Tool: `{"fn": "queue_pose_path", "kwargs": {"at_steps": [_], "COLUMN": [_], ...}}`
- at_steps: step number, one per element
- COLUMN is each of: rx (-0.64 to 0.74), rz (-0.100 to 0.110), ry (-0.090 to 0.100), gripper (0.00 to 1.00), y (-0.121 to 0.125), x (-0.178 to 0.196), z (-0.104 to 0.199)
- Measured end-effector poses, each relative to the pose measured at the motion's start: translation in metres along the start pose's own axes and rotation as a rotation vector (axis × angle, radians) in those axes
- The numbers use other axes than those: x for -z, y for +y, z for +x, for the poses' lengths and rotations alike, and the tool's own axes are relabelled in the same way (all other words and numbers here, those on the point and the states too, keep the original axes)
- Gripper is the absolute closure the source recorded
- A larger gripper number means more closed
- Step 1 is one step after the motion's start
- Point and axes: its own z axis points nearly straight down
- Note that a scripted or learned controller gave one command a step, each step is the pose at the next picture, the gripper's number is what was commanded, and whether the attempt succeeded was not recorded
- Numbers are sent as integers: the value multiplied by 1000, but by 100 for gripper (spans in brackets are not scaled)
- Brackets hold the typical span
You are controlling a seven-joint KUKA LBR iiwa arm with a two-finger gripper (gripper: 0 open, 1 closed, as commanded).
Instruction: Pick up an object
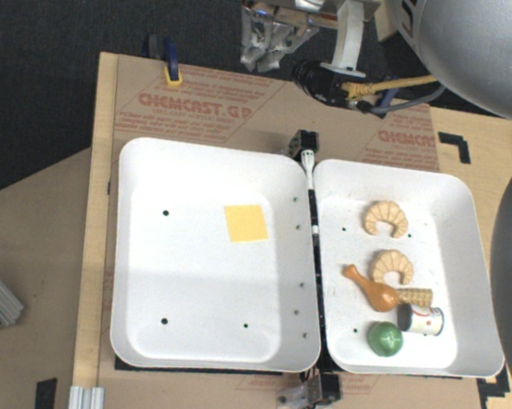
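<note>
A flat yellow square (245, 223) lies in the left bin (137, 258), toward its upper middle. The right bin (471, 274) holds two croissant-shaped pieces (386, 218) (392, 265), an orange drumstick (371, 289), a small waffle-like stick (414, 296), a green ball (385, 338) and a small white can with a red band (424, 320). My gripper (267, 53) hangs high above the bench's far edge, behind the left bin, with its fingers pointing down and nothing visibly between them.
The bins sit on a brown cardboard sheet (204, 103). A blue and yellow clamp (171, 64) grips the sheet's far left edge. Black clips (303, 145) join the bins at the far and near ends. The grey arm (502, 44) fills the upper right.
</note>
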Motion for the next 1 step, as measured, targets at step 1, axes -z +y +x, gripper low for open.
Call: {"fn": "queue_pose_path", "kwargs": {"at_steps": [1], "rx": [-10], "rz": [33], "ry": [-10], "gripper": [100], "y": [-29], "x": [-100], "z": [-49]}}
